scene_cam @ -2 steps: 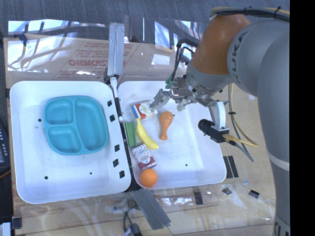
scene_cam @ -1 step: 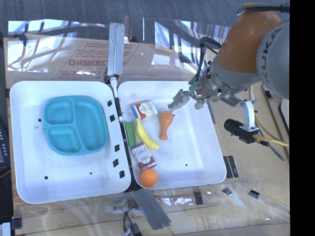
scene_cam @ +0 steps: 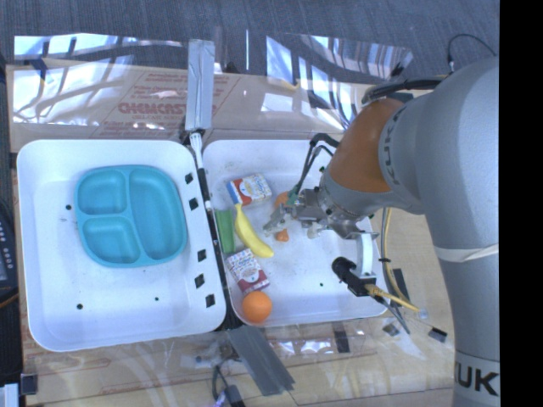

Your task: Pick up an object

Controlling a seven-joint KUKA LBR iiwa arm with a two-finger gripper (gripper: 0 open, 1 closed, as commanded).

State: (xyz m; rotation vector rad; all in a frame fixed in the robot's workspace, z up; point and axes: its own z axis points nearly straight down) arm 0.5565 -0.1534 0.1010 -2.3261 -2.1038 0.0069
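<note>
Where the right bin (scene_cam: pixel 299 305) comes nearest the camera, an orange (scene_cam: pixel 256 306) sits against its near wall, and just beyond it lies a small red-and-white carton (scene_cam: pixel 245 268). Farther in, a yellow banana (scene_cam: pixel 252 235) lies at a slant beside a green object (scene_cam: pixel 225 231) that runs along the bin's left wall — the two look to be touching. To the right of the banana the gripper (scene_cam: pixel 282 224) hangs low over the bin floor, with a small orange piece (scene_cam: pixel 282 236) just below its tip; whether it is clenched or released I cannot tell, and nothing is plainly held. The grey arm (scene_cam: pixel 424 151) with its orange band comes in from the right. Farther still, a second carton (scene_cam: pixel 250 189) lies near the far-left corner. In the left bin (scene_cam: pixel 38 227) rests a blue divided plate (scene_cam: pixel 131 214).
</note>
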